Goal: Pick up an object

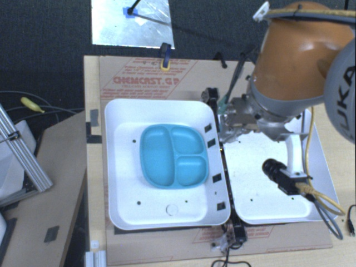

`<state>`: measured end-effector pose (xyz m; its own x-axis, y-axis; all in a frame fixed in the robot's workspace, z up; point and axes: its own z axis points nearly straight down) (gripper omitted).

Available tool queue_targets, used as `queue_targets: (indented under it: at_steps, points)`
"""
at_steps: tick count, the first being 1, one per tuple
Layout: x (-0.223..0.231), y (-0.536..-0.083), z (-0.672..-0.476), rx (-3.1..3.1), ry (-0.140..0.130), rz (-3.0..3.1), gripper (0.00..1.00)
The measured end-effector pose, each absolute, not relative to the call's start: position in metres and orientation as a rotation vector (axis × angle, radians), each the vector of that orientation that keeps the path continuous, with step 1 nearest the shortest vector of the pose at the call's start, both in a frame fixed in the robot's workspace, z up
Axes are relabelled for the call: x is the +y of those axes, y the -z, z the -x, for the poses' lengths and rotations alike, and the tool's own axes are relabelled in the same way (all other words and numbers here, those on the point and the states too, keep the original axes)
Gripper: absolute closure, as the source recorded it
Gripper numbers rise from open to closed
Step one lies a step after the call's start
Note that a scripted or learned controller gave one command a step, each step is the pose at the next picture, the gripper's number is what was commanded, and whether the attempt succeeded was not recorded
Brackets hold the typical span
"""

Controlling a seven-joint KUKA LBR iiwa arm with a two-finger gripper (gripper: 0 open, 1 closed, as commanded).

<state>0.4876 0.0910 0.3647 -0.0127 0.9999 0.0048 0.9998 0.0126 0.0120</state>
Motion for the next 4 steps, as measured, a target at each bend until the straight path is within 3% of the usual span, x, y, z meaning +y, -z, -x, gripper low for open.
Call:
queue_targets:
  at_steps: [1, 2, 3, 4]
  points:
    - [0.147, -0.397, -0.487, 2.231, -0.01, -2.21, 1.0]
    - [0.143, -0.407, -0.487, 2.23, -0.009, -2.209, 1.0]
    - [0.184, -0.453, -0.487, 2.228, -0.011, -2.212, 1.0]
    - [0.182, -0.462, -0.487, 2.231, -0.01, -2.209, 1.0]
